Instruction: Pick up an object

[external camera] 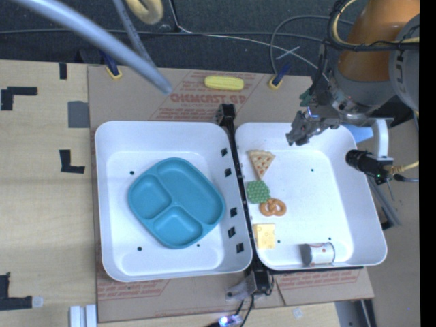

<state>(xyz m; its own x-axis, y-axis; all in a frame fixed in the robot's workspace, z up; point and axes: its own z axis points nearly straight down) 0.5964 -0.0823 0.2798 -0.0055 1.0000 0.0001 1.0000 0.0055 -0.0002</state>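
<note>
While nothing is yet lifted, the job stands at its start, as far as this view shows: every piece lies flat on a bin floor.

Nearest the camera, at about five o'clock in the right bin, a small grey-and-white cylinder lies on its side close to the near wall. At seven o'clock in that bin sits a yellow square cracker, with a pretzel just beyond it, a green round waffle-like piece touching or nearly touching the pretzel, and a tan wedge at about ten o'clock. All four hug the bin's left wall. The left bin holds a blue divided tray.

Farther back, at one o'clock over the right bin, the gripper hangs near the far rim, well apart from the food pieces. Its dark fingers look slightly parted and hold nothing. Beyond the bins, at twelve o'clock on the cardboard, a yellow corn-like toy lies alone.

Choosing a piece, descending, closing and lifting all remain to be done; the wedge is the closest candidate.
</note>
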